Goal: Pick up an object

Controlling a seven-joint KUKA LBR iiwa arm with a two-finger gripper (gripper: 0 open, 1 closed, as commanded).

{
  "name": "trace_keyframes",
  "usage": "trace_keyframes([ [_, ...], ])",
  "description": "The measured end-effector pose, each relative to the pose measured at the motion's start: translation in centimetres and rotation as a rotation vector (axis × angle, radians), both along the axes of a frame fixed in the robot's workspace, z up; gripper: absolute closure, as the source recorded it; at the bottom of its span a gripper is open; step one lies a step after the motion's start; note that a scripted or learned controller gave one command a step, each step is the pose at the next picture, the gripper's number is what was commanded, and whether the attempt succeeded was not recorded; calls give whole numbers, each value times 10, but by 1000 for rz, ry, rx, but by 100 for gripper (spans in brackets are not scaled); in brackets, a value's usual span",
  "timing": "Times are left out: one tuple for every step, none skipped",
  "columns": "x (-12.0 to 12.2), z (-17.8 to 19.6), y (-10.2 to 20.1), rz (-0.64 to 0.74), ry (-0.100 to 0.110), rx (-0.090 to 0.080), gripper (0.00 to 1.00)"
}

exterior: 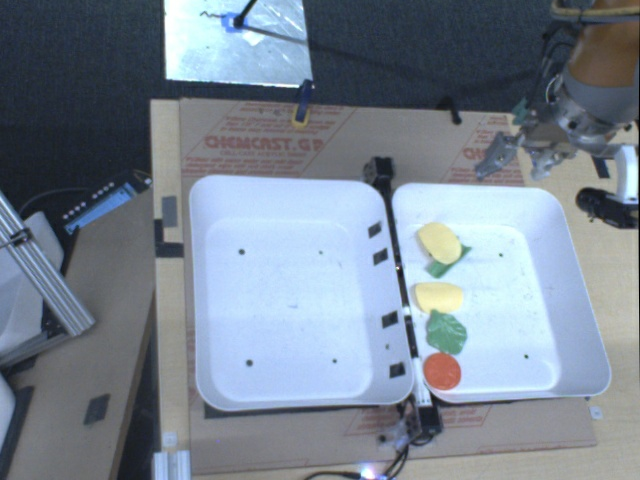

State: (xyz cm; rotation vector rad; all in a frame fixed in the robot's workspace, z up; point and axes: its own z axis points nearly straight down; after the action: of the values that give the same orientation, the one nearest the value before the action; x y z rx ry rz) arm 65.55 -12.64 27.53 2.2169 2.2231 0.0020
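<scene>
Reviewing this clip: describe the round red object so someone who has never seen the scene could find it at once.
Start at the right-hand white bin and follow its left wall toward the near corner. A row of small items runs along that wall; the round red object is the nearest one, just below a green leaf-shaped piece. It alone is red and circular; the others are yellow or green.

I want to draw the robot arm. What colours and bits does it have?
Draw a round orange band near the top, then a grey metal wrist below. The gripper ends in two silvery grey fingers. A yellowish cable loops beside the arm.
</scene>
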Motion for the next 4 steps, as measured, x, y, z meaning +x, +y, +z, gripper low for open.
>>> trace_keyframes([
  [1,12,0,3,-4,0,100],
  [14,185,-23,2,-20,-6,100],
  [10,65,38,6,10,4,100],
  [-8,180,-89,-12,-12,-10,100],
])
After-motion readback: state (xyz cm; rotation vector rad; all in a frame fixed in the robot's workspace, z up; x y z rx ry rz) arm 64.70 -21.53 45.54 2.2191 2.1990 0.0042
